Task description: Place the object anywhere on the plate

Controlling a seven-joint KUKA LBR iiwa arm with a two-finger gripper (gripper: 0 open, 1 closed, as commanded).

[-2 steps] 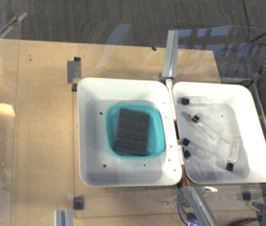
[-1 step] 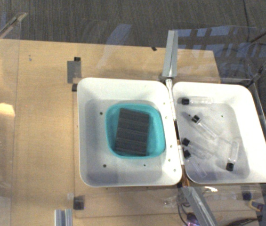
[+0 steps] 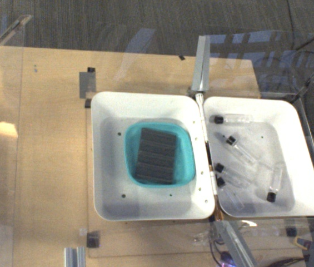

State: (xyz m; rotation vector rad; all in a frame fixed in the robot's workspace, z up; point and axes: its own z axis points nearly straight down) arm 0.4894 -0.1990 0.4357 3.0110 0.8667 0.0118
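Note:
A teal square plate [image 3: 185,156] lies in the middle of the left white bin [image 3: 106,149]. A dark grey ribbed rectangular block [image 3: 156,155] rests flat on the plate, long side running near to far, slightly tilted. The right white bin [image 3: 298,149] holds several clear plastic vials with black caps, for example one at the far edge [image 3: 232,118], one in the middle [image 3: 241,150] and one at the near right [image 3: 274,184].
A metal bar [image 3: 201,65] stands behind the seam between the two bins. The wooden bench [image 3: 40,166] stretches to the left. Clamps and cables [image 3: 229,246] lie at the near edge under the right bin.

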